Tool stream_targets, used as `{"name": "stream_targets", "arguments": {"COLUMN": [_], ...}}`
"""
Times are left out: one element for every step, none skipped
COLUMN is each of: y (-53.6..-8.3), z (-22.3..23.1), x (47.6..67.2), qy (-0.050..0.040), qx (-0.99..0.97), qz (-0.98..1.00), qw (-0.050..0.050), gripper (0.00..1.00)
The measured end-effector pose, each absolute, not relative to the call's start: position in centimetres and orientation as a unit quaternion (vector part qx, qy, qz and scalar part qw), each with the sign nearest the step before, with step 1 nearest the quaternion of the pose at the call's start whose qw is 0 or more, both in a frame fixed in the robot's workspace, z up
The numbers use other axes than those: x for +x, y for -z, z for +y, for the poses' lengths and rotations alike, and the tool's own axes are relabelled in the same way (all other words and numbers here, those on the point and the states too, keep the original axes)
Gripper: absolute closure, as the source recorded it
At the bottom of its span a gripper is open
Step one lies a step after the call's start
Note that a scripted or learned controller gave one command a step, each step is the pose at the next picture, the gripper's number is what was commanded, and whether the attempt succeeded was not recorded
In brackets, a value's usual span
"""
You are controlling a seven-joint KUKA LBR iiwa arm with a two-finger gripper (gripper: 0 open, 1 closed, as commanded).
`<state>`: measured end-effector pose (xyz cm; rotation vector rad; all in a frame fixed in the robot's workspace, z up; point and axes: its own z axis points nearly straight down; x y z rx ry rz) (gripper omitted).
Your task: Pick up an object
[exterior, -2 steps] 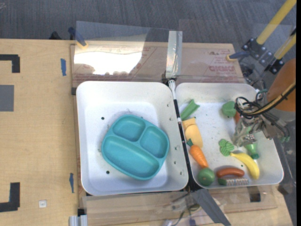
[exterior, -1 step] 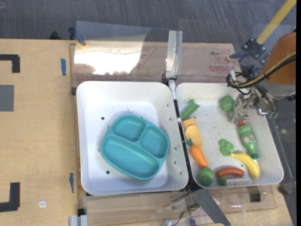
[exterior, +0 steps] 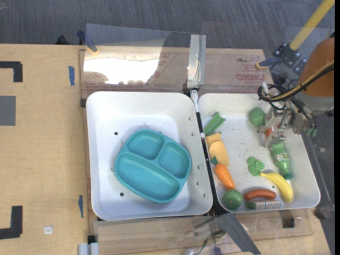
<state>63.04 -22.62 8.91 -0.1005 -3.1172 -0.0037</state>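
My gripper [exterior: 274,129] hangs low over the right bin [exterior: 311,166], near its right wall. Just left of it lies a round green toy [exterior: 257,116]. A green bottle-shaped toy [exterior: 281,159] lies directly below it in the view, very close to or touching its tip. A small red-orange patch shows at the gripper's tip; I cannot make out what it is. Also in this bin are a green leaf piece [exterior: 255,166], a yellow banana [exterior: 282,185], a red sausage [exterior: 260,194], a green lime [exterior: 232,198], an orange carrot [exterior: 224,176], a yellow toy [exterior: 218,149] and a green pepper piece [exterior: 213,124].
The left bin [exterior: 101,116] holds a teal divided plate [exterior: 153,165]. A raised divider [exterior: 202,142] separates the bins. The arm's orange band [exterior: 323,70] and dark cables sit above the right bin's far right corner. A clear panel [exterior: 138,62] stands behind the bins.
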Motion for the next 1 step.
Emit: {"name": "stream_targets", "arguments": {"y": [-8.94], "z": [-22.33], "x": [62.89], "qy": [-0.0007], "qx": [-0.064], "qz": [-0.998], "qw": [0.012], "gripper": [0.0]}}
